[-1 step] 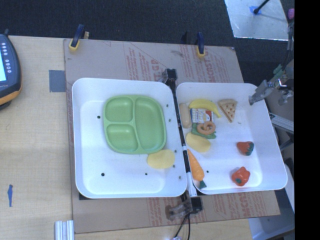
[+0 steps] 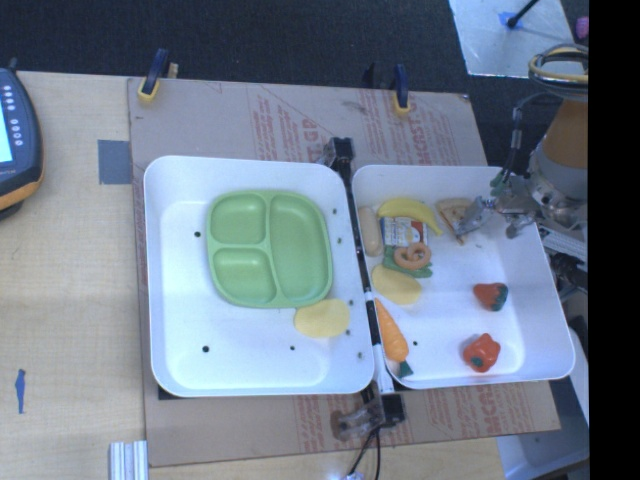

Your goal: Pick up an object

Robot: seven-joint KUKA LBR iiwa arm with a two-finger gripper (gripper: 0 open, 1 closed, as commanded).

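From above, the hand (image 2: 490,216) is hovering at the right bin's (image 2: 530,318) far right edge, fingers spread and gripping nothing. A toast piece (image 2: 455,211) is lying just left of it, a banana (image 2: 408,209) further left, and a strawberry (image 2: 490,295) nearer the camera.

One fixed camera looks down at a slant on the bench (image 2: 80,268), framing both bins (image 2: 170,268) whole from mid height.

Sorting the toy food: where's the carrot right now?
The carrot lies in the right bin, against its left wall near the front corner, just below the pale yellow piece.
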